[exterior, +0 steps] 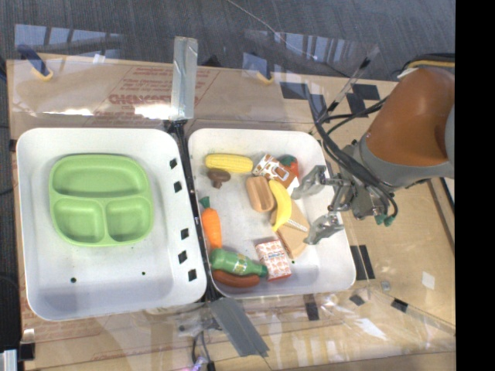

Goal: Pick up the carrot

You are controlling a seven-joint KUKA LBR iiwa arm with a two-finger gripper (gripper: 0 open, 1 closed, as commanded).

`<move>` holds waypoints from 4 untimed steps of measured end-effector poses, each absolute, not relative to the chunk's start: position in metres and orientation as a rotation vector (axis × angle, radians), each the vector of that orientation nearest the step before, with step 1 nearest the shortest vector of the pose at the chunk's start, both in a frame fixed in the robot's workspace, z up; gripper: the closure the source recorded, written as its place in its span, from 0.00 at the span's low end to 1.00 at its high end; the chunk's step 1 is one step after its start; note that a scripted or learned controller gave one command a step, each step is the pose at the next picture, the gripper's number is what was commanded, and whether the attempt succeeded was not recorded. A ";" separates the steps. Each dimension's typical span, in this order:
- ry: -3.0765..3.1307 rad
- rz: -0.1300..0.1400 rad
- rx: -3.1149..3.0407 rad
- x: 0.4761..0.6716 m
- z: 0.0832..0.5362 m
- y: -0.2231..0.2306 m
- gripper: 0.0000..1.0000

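Two shallow white bins side by side on a cardboard-covered table [93,91]. In the left white bin [46,284], a light green plastic tray with three compartments [99,198]. In the right white bin [329,273], a cluster of toy foods. Small orange carrot with a green top [210,224] lying near the left wall of that bin, green end pointing away toward the far side, untouched. Just below the carrot, a green bottle-shaped toy [236,263] touching a brown sausage [237,280]. Near the far wall, a yellow corn cob [228,162] with a small brown mushroom-like piece [218,178] beside it. Toward the middle, a tan bread roll [260,194], a yellow banana [280,205], a red-patterned snack box [274,258].

Grey arm with orange band [410,122] reaching in from the right. Gripper [319,205] over the right edge of the right bin, well apart from the carrot, fingers [309,182] spread wide, nothing between them.
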State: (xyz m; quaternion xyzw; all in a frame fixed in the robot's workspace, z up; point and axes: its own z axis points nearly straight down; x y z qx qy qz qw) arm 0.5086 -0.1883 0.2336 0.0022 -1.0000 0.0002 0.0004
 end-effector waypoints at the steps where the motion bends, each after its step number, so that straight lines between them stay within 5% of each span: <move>1: -3.127 -0.007 -0.172 0.492 0.134 -0.132 0.00; 3: -3.138 0.000 0.228 0.583 0.093 -0.093 0.00; 4: -3.140 0.001 0.241 0.584 0.104 -0.091 1.00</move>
